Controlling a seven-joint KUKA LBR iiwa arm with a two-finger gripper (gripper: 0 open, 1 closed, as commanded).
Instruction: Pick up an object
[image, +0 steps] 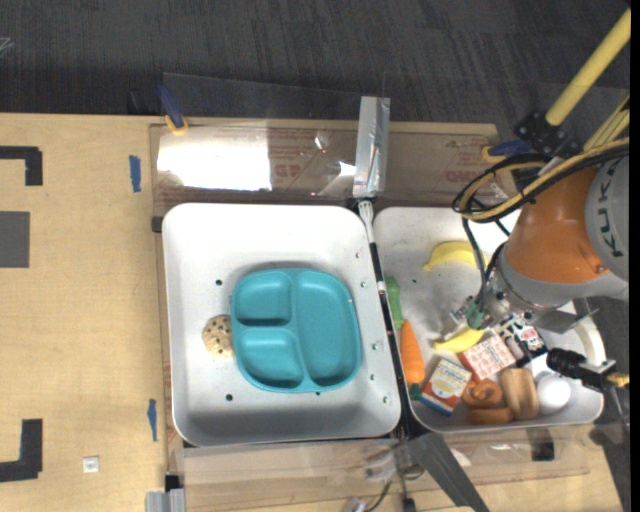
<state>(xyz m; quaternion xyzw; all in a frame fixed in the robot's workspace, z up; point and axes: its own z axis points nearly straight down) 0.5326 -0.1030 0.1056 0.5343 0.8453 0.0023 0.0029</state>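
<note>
My gripper (474, 312) reaches down into the right bin (420, 235) from the right, below the orange band of the arm (556, 232). Its tip is low among the objects, just above a yellow piece (455, 341) and left of a red and white box (490, 354). A banana (449, 257) lies behind the gripper. An orange carrot (411, 352) and a green stick (393, 301) lie along the bin's left wall. A small carton (446, 383), a brown pretzel (485, 394), a tan roll (517, 390) and a white egg (553, 391) crowd the front.
The left bin (190, 240) holds a teal divided plate (296, 327) with a cookie (217, 334) beside its left edge. Yellow and black cables (500, 190) hang behind the arm. A clear plastic sheet (260, 160) lies behind the bins.
</note>
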